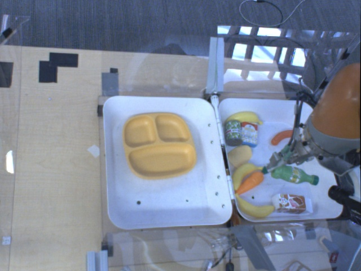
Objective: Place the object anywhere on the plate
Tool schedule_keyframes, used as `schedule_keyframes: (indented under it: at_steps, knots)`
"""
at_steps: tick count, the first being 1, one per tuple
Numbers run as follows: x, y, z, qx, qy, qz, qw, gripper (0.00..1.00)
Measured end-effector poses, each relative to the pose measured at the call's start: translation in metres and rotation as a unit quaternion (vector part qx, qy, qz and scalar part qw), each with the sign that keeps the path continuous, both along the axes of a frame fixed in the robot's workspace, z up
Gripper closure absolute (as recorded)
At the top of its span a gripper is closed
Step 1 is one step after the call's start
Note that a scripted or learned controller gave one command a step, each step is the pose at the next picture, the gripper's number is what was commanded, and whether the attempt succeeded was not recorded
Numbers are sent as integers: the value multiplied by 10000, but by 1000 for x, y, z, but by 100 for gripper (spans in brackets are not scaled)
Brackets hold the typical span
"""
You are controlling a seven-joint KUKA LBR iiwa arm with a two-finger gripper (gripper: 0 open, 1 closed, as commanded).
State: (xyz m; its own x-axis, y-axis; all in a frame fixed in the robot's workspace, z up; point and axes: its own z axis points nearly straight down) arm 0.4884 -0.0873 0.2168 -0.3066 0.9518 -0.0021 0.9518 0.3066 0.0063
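Low inside the right bin (265, 195), gripper (279, 164) hanging from the grey arm (333, 117) with its orange band. Open or closed: impossible to tell from this slanted view, too small and too dark. Nothing seen held.

Just under and beside the gripper, lying on its side: a green bottle (294, 175), cap toward the gripper. Probably the object meant by the task, judging from this closeness only. Touching or only very close: cannot say.

A little further to the plate side, a carrot (251, 181), leaning on a yellow banana (242, 173); crowded together, so some risk of catching the wrong thing. Nearer to the camera than the bottle, a small carton (292, 203), flat. On the opposite side, an orange sausage-like piece (282, 136).

Far from the gripper, across the bin divider: the left bin (169, 205), and in it the yellow plate (161, 145) with three compartments, placed flat and free, likely for easy dropping anywhere. Placing not yet begun; first a firm grip, then a lift and a long carry over the divider.
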Motion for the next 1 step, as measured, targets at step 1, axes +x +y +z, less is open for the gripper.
schedule_keyframes:
  at_steps: [1]
  knots:
    - [18, 92, 18, -3, 6, 1016, 9948, 100]
